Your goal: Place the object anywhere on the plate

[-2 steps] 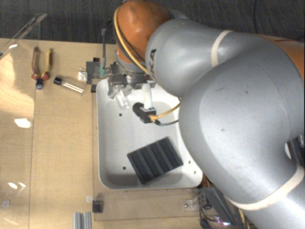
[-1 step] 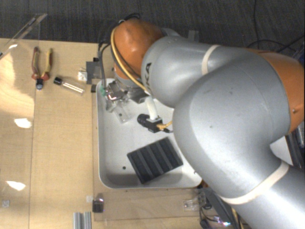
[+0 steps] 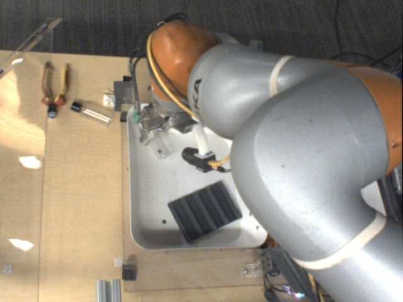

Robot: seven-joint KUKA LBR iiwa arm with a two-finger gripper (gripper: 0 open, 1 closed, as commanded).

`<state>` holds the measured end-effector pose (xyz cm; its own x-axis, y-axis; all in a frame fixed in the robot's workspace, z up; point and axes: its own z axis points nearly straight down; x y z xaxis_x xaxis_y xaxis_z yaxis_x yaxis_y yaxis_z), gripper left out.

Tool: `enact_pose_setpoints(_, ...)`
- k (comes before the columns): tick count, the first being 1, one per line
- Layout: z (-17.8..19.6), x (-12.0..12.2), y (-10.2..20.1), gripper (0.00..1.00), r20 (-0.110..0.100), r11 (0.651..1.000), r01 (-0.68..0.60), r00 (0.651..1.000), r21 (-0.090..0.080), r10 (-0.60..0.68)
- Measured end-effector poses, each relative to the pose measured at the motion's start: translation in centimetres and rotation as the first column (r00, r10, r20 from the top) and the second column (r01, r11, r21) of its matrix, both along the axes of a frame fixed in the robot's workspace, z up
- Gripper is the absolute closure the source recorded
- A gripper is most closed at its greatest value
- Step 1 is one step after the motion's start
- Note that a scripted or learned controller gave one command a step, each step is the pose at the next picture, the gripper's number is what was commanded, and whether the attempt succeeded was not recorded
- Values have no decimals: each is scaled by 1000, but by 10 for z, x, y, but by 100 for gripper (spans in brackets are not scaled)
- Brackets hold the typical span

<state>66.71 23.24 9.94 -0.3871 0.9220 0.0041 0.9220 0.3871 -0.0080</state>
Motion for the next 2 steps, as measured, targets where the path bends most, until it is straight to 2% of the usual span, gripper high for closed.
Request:
enact_pose_setpoints(1, 125, 2, -10, 100, 16, 998, -60, 998, 2, 60)
enact_pose_setpoints(2, 96, -75, -14, 100, 14, 932, -363, 932, 0, 363)
